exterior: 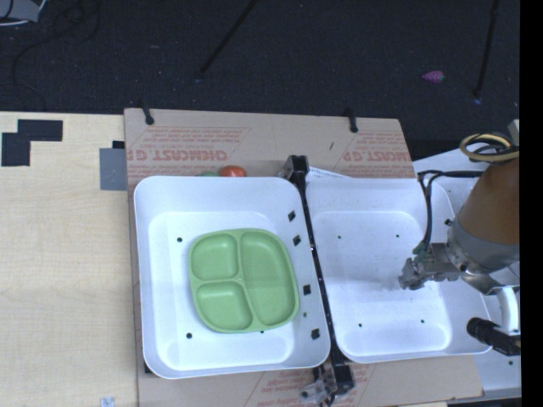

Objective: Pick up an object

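Tool [413, 275] low over the right bin [373, 227], grip unreadable. Green divided plate [243, 279] flat in the left bin [161, 227], well apart. Risk: closing on nothing, or slipping off the thin rim.

Dark floor [280, 41] with cables, perhaps; pale wooden bench [59, 295].

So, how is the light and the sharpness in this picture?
In the camera view, light is even and soft; the white bins look bright without glare, the green plate is fairly sharp, the gripper slightly blurred, and the background above the bench is very dark.
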You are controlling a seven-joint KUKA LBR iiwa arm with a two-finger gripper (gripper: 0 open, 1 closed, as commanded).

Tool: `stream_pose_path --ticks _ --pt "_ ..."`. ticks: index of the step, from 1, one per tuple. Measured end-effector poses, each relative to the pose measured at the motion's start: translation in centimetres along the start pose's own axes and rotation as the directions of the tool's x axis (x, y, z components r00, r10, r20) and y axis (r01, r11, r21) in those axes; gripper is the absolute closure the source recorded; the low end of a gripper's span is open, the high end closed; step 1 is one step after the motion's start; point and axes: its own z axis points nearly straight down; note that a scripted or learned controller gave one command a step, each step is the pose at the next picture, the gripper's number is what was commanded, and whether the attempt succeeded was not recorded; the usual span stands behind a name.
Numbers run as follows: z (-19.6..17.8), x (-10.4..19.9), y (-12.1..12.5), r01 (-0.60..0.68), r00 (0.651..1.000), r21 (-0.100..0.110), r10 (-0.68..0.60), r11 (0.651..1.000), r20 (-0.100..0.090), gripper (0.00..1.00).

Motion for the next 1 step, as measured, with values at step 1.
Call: stream_pose_path --ticks 1 --pt "-4.38 -0.09 -0.65 -0.001 1.0 -0.002 0.001 1.0 0.001 1.0"
